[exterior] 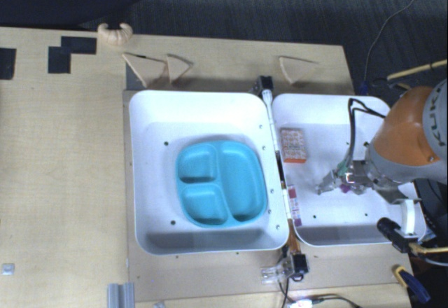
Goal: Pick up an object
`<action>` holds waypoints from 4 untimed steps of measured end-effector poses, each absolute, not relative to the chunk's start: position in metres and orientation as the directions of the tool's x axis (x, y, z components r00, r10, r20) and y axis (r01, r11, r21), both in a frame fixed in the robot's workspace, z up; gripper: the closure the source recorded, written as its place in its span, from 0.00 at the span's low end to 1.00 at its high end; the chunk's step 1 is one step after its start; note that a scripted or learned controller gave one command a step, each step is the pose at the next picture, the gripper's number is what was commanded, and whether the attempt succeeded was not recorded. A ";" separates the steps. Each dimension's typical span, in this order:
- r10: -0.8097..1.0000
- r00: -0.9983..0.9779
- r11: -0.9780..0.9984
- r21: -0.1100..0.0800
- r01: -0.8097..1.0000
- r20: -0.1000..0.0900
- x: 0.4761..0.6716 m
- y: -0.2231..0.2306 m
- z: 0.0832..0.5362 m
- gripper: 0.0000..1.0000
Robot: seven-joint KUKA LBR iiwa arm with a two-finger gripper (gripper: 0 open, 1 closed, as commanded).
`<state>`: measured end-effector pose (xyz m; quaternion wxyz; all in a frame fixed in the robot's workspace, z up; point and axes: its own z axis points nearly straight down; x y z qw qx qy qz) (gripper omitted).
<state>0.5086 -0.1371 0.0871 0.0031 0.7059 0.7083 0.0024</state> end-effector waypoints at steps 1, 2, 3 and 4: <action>1.000 -0.003 0.003 0.015 1.000 -0.003 0.511 -0.138 0.099 1.00; 1.000 -0.006 0.006 0.004 1.000 0.001 0.575 -0.085 0.135 1.00; 1.000 -0.006 0.006 0.004 1.000 -0.001 0.635 -0.126 0.125 1.00; 1.000 -0.004 0.004 0.005 1.000 -0.002 0.670 -0.187 0.141 1.00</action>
